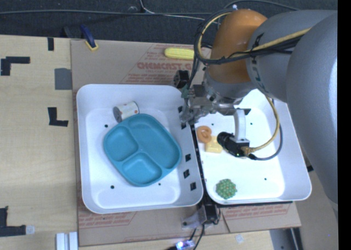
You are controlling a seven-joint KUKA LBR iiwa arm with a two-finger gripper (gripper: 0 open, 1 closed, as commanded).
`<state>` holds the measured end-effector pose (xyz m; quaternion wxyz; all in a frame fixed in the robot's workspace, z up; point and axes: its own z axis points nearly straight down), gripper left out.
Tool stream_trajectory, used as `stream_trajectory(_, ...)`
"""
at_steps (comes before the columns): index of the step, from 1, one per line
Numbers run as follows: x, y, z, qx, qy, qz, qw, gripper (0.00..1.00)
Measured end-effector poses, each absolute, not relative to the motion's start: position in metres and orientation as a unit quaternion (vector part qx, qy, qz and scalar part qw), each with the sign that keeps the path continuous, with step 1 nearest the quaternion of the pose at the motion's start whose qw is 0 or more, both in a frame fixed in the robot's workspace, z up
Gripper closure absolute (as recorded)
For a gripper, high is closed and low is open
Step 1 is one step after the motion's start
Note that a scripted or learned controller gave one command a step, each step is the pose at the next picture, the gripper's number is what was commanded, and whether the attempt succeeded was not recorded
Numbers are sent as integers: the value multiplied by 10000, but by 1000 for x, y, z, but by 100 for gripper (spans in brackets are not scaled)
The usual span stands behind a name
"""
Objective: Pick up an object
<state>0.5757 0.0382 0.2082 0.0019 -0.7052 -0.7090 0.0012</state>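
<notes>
My gripper [188, 113] hangs over the rim between the two bins, near their far end, under the grey arm with its orange band [236, 38]. In the right bin [274, 186], just right of the gripper, lie a small orange ring-shaped piece [204, 133] and a yellow chunk [214, 147] touching it. Near that bin's front sits a green bumpy ball [226, 188]. The left bin [90, 150] holds a blue divided plate [142, 148] and a small tipped-over cup [126, 111] behind it. Nothing shows between the gripper and these objects.
A yellow corn cob [178, 53] lies on the cardboard behind the bins. The arm's bulk covers the far right part of the right bin. Wooden bench top extends to the left.
</notes>
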Motion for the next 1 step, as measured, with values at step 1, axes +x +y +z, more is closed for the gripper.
stream_trajectory(1,546,93,214,-7045,-7097,9,20,100)
